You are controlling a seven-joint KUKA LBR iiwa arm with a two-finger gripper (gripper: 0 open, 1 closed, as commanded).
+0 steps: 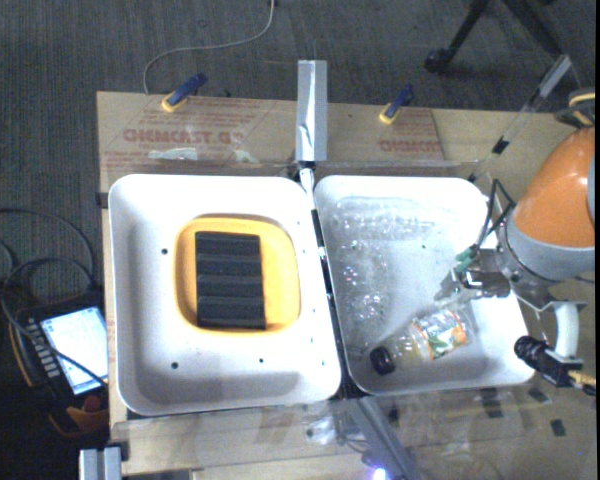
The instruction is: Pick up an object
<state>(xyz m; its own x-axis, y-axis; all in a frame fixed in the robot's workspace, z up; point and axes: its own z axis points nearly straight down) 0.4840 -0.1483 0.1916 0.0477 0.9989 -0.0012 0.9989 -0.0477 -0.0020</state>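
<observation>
Two white bins sit side by side, and the right bin [420, 193] serves as the landmark. At its near edge lies a small bottle [425, 338], on its side, with a dark cap pointing toward the bin's near-left corner and a colourful label round its middle. It is the thing most likely to be picked. Just beyond the bottle, over the right bin's right-hand side, the gripper [470, 273] hangs at the end of the grey arm; it appears close above the bottle's far end, though the view is too poor there to say whether it touches. I cannot tell whether the hand is spread or closed. Toward the right bin's far-left part lies a crumpled clear plastic film [375, 243], hard to make out. To the left of the right bin, the left bin [140, 218] carries a yellow tray [285, 268] holding a black ribbed block [228, 280].

By my reading, the step in hand is the approach, with the grasp not yet shown. The next move calls for settling squarely across the bottle's round body, which may roll.
</observation>
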